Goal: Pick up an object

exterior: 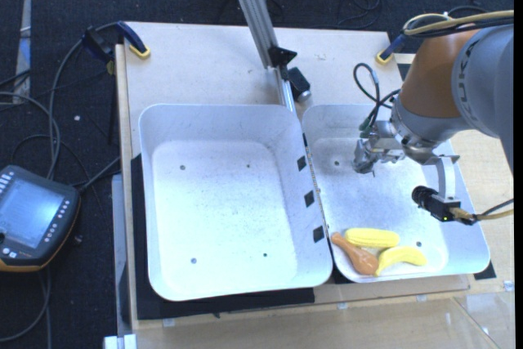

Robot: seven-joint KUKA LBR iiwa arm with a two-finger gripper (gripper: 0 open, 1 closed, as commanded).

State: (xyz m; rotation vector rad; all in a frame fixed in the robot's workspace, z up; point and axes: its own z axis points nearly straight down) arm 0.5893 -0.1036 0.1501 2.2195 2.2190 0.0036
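Near the front edge of the right bin lie three objects close together: a yellow oblong piece, a yellow banana-shaped piece and an orange-brown piece reaching toward the bin's front left corner. My gripper hangs over the back half of the same bin, well behind those objects, with bare bin floor beneath it. From this angle I see nothing held in it. The grey arm with its orange band enters from the right.
The left bin sits beside the right one, sharing a middle rim with black tabs. A slanted metal rail crosses the bench's back. A black cable fitting hangs by the right bin's right wall. A teach pendant rests left of the bench.
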